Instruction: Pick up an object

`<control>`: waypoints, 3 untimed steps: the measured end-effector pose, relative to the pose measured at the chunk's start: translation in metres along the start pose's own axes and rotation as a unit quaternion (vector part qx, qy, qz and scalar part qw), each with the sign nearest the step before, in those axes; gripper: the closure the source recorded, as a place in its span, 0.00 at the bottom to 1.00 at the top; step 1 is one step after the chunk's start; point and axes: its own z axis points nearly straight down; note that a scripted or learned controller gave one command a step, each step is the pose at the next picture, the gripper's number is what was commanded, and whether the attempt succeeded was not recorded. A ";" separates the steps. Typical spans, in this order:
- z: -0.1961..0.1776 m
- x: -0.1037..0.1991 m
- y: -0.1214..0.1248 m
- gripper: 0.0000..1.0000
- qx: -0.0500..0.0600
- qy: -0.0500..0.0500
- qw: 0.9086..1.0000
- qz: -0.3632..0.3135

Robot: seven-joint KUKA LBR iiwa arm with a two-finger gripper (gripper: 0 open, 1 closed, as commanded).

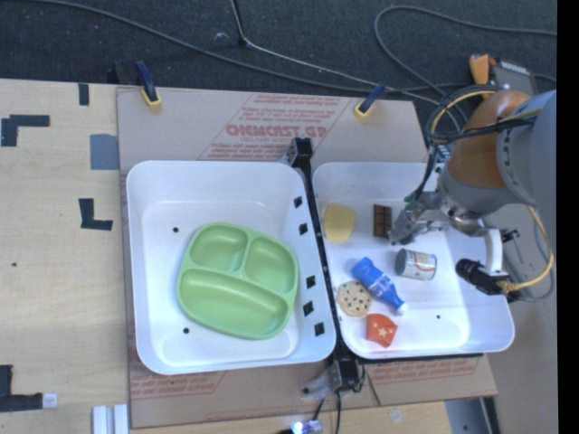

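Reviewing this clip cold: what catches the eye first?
The green divided plate lying alone in the left bin stands out most. Next, the gripper hangs over the right bin, just above a small can amid a blue bottle, cookie and other small items.

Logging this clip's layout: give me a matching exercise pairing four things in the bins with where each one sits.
Things:
1. green divided plate
2. blue bottle
3. cookie
4. brown block

Places:
A. right bin, just left of the blue bottle, near the divider
B. left bin, lying alone
C. right bin, upper part, just left of the gripper
D. right bin, middle, between the cookie and the small can

Pairs: 1-B, 2-D, 3-A, 4-C
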 end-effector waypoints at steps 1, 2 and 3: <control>-0.062 -0.002 -0.003 1.00 -0.001 0.001 1.000 0.001; -0.107 -0.002 -0.002 1.00 -0.001 0.001 1.000 0.001; -0.107 0.046 -0.006 1.00 0.002 0.002 1.000 -0.001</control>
